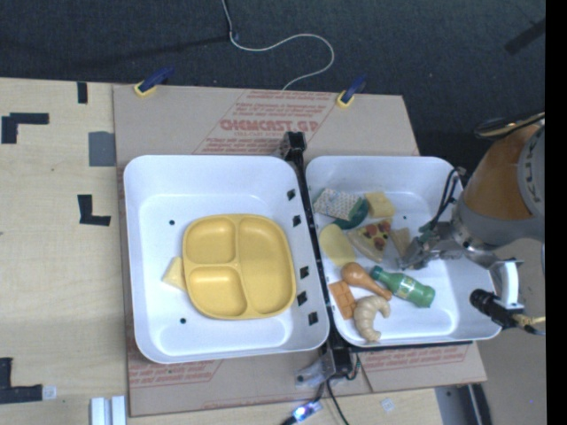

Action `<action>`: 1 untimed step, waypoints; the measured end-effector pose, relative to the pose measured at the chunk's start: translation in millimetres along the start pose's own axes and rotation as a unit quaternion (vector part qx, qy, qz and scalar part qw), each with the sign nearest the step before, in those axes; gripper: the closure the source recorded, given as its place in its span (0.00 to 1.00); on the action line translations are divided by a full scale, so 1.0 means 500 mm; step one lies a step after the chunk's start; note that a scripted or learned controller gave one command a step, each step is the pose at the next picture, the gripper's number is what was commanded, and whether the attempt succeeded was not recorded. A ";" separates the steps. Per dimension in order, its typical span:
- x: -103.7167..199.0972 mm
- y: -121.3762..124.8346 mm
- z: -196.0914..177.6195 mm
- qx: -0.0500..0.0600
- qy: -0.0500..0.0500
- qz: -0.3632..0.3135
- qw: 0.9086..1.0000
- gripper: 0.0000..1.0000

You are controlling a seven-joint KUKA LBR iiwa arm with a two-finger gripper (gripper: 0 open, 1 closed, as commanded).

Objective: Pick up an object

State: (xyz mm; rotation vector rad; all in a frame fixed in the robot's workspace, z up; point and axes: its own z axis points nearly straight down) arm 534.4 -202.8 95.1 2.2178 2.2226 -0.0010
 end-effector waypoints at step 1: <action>0.005 -0.002 -0.083 0.000 0.001 0.000 1.000 1.00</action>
